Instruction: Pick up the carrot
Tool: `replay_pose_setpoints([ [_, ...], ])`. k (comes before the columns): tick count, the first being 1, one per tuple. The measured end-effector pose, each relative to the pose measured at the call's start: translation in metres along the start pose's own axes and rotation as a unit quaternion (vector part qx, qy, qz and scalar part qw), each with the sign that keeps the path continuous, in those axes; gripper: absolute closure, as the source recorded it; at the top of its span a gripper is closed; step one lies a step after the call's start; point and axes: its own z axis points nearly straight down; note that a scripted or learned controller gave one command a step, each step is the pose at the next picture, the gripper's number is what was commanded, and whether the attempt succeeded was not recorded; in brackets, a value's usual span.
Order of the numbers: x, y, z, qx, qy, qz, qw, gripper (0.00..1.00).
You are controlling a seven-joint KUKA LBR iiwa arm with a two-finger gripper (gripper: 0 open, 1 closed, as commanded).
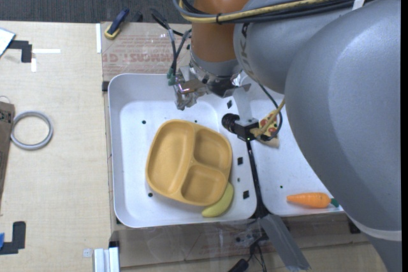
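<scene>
One carrot [309, 200] lies in the right bin, well apart from the end effector [185, 96], toward the view's lower right. Approach step pending. Next move: travel across the divider, then descend. End effector opening: cannot tell.

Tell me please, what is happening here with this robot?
The grey arm reaches over the left bin, its pincer near that bin's far wall, above the yellow divided plate. A banana lies against the plate's near edge. The carrot it should pick up lies apart in the right bin, untouched.
</scene>
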Motion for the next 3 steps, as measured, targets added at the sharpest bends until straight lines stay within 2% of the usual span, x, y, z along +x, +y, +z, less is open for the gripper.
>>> replay_pose_setpoints([
  [1,-0.001,0.0,-0.008,0.001,-0.001,0.001,1.0,1.0],
  [2,-0.011,0.02,0.089,-0.001,0.0,-0.02,0.9998,1.0],
  [3,-0.038,0.028,0.089,-0.001,0.0,0.113,0.9936,1.0],
])
